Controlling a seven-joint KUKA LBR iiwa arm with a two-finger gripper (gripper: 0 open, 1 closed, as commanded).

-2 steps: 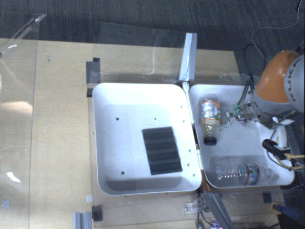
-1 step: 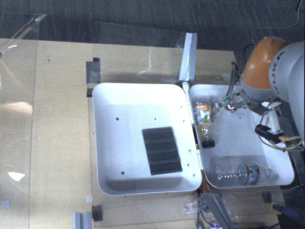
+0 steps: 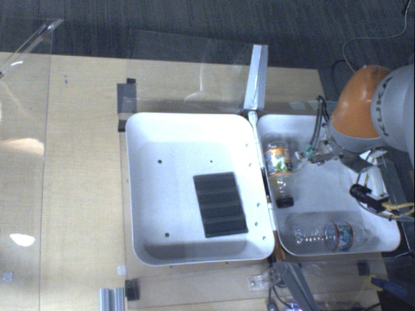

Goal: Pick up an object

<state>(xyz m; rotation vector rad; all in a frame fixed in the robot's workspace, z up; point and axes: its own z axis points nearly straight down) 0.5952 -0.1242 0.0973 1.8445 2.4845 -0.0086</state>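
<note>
The tool (image 3: 310,155), grip state unclear to me, hovers just right of the small upright bottle (image 3: 277,161) in the right bin (image 3: 389,238).

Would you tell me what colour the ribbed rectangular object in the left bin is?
Black: the ribbed rectangular object shows dark against the white left bin in the camera view.

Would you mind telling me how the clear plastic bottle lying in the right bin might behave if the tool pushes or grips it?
The clear plastic bottle lies on its side, so a push would probably roll it. It looks see-through and seemingly empty, so likely light. Its smooth wall may slip or buckle under a squeeze.
</note>
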